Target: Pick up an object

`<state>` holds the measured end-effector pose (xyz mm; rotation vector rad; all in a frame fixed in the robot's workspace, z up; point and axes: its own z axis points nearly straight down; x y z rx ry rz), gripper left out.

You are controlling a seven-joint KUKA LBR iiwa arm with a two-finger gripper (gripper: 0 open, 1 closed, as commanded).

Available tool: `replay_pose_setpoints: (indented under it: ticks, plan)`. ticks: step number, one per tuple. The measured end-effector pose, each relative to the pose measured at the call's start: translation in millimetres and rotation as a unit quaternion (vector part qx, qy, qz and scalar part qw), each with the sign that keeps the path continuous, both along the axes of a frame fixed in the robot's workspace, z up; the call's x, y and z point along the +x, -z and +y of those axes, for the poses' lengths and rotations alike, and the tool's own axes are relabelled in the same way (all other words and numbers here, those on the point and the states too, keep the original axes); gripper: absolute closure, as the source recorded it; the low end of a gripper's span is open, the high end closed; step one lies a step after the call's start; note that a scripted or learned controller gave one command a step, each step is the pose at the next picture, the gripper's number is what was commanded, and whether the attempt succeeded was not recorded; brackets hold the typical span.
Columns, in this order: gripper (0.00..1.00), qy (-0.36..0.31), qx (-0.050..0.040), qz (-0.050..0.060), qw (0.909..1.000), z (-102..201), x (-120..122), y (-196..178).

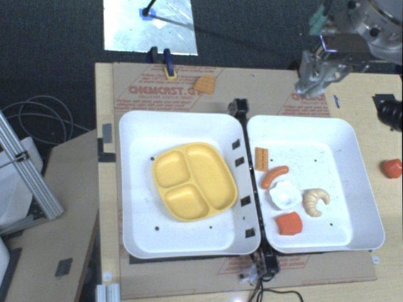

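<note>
A: In the camera view, where does the gripper (313, 83) hang?
B: Above the bench, beyond the right bin's (362, 162) far rim, carrying nothing; whether its fingers are parted cannot be told.
A: And the pickable things?
B: Clustered in that bin: sausage (274, 176), croissant (315, 201), red block (289, 223), white cup (284, 195), likely left loose for grasping. The arm is cut off by the frame
</note>
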<state>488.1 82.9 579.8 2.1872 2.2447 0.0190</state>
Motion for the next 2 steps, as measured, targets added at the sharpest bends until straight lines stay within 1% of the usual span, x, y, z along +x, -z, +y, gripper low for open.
replay_pose_setpoints:
  ticks: [1, 2]
  plan:
    - [0.0, -0.001, -0.0002, 0.0, 1.0, 0.0, 0.1, 0.5]
    - [1.0, -0.002, 0.0002, -0.001, 1.0, -0.2, 0.4, -11.1]
